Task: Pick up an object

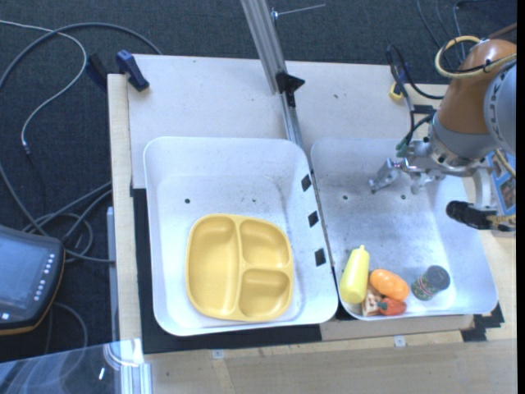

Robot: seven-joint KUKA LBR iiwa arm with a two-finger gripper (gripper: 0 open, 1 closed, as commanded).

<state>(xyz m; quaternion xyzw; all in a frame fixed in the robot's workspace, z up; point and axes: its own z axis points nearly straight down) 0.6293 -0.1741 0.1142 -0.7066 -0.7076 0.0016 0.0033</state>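
My gripper hangs over the upper middle of the right bin, with the grey arm and its orange band behind it to the right. Along that bin's front edge lie a yellow squeeze bottle, an orange fruit, a small red and white item and a dark can on its side. All of these rest well below the gripper and apart from it. Nothing shows in the gripper.
The left bin holds a yellow divided plate. A metal pole rises from between the bins at the back. A black part juts over the right bin's right rim. Cables lie on the floor at left.
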